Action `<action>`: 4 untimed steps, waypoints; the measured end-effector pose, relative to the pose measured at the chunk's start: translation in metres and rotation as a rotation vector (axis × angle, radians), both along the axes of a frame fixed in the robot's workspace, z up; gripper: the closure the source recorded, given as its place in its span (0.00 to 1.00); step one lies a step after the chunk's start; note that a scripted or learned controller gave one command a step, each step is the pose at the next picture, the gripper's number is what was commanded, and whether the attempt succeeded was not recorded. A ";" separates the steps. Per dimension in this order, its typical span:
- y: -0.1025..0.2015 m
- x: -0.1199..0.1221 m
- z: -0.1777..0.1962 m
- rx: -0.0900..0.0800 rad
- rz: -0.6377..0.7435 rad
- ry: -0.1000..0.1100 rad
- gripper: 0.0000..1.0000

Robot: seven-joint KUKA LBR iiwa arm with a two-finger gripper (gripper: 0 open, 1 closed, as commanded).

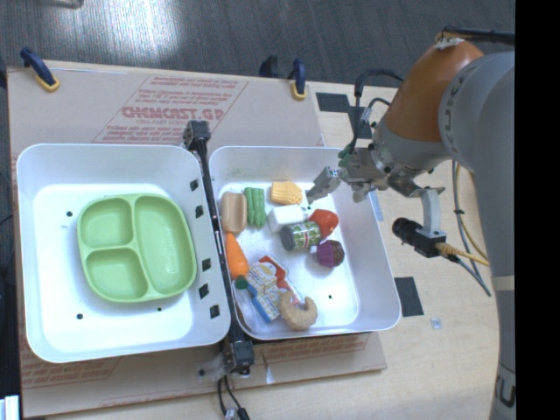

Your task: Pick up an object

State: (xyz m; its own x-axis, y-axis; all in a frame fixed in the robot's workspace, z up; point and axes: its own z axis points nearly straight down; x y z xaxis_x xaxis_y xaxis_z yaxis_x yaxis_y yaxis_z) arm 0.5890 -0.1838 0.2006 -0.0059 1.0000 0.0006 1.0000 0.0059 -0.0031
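Observation:
My gripper hangs over the back right part of the right bin, just right of a yellow waffle-like piece and above a red tomato. Nothing shows held in it. Below it lie a white block, a small can on its side and a purple round piece. Further left are a tan bread piece, a green vegetable and an orange carrot. Near the front lie a printed packet and a tan ring-shaped pastry.
The left bin holds a green divided plate. A black divider runs between the bins. The grey arm with its orange band and cables come in from the right, above the right bin's rim.

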 end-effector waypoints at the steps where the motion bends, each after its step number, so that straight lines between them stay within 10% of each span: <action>1: -0.027 0.020 -0.091 -0.004 -0.002 -0.016 0.00; 2: -0.026 0.019 -0.083 -0.003 0.002 -0.011 1.00; 3: -0.023 -0.015 -0.013 -0.001 -0.002 -0.003 1.00; 4: 0.019 0.025 -0.003 0.001 0.000 -0.003 1.00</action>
State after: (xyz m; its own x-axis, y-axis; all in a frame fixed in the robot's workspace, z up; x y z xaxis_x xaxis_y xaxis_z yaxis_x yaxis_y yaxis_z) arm 0.6138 -0.1646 0.1979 -0.0057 1.0000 0.0018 1.0000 0.0057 -0.0005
